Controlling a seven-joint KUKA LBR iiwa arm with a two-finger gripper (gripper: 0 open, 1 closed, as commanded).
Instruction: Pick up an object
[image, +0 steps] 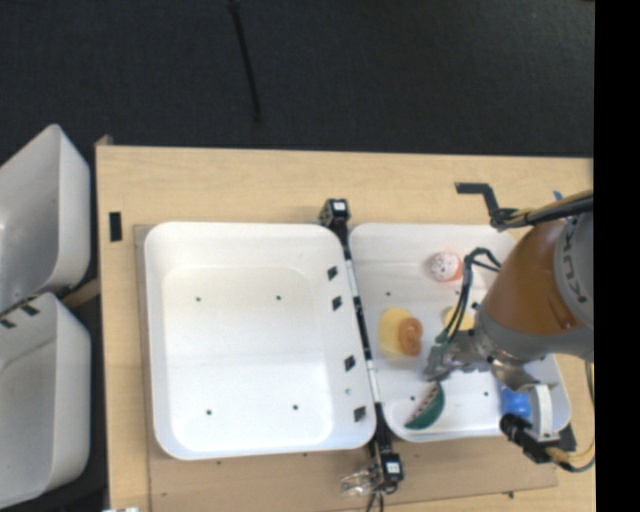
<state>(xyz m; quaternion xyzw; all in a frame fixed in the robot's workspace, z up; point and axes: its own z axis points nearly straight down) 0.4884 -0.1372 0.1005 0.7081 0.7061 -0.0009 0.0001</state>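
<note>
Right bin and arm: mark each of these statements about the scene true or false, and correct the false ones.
1. The yellow-orange object lies in the right bin. True.
2. The pink ball lies in the left bin. False: it lies in the right bin, near its far edge.
3. The gripper is over the right bin. True.
4. The green slice lies at the right bin's far edge. False: it lies near the bin's near edge.
5. The arm reaches over the left bin. False: it is over the right bin.
</note>
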